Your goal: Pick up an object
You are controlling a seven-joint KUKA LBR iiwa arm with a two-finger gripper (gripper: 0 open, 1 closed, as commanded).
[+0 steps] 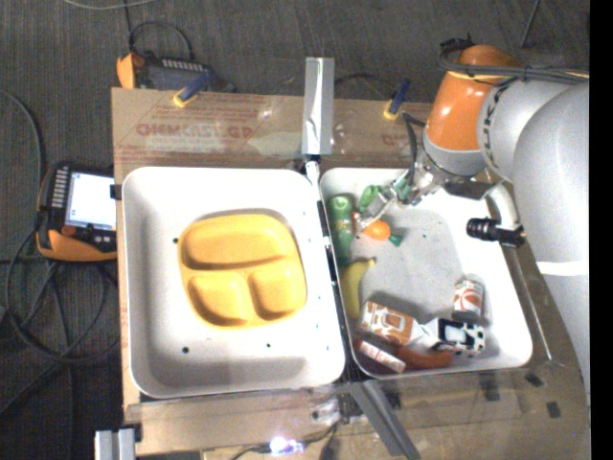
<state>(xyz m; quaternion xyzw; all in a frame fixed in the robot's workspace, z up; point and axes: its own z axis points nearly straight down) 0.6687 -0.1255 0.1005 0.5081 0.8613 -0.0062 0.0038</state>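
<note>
On the bench, the right bin (436,247) holds clutter; gripper (407,188) hovers at its twelve o'clock, grip unreadable, nothing lifted yet.

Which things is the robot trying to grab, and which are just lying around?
For the job:
- gripper, over the top of the right bin
- green bottle
- small orange ball
- banana
- orange carton
- black-and-white block
- small can

Just lying about:
- yellow divided tray in the left bin
- handheld screen on the floor
</note>
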